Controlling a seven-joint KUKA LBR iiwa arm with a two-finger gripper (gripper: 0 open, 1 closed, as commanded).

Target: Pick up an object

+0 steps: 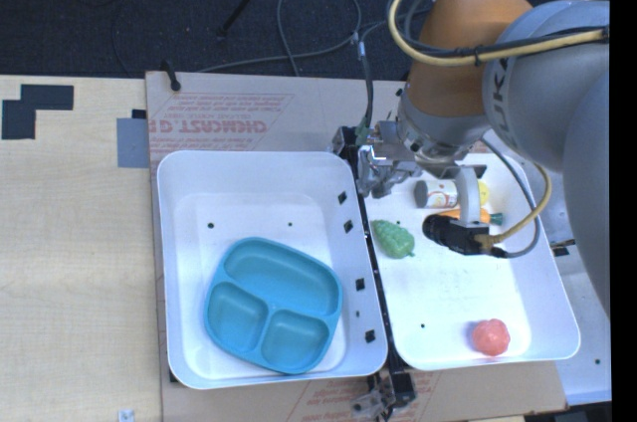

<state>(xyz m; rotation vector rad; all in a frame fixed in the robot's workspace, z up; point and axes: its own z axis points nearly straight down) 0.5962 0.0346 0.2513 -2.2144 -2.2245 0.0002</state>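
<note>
My gripper [378,173] hangs over the far left corner of the right bin [537,330], close to the wall between the two bins. A green lumpy object [393,239] lies just below it on the bin floor, apart from it. A yellow and orange object [480,198] sits further right, partly hidden by the wrist. A pink-red ball [490,336] rests near the front right corner. I see nothing held under the gripper.
The left bin [184,211] holds a blue divided plate [271,304] at its front. The arm's grey and orange body [468,32] covers the far right of the right bin. A cardboard sheet [229,116] lies behind the bins.
</note>
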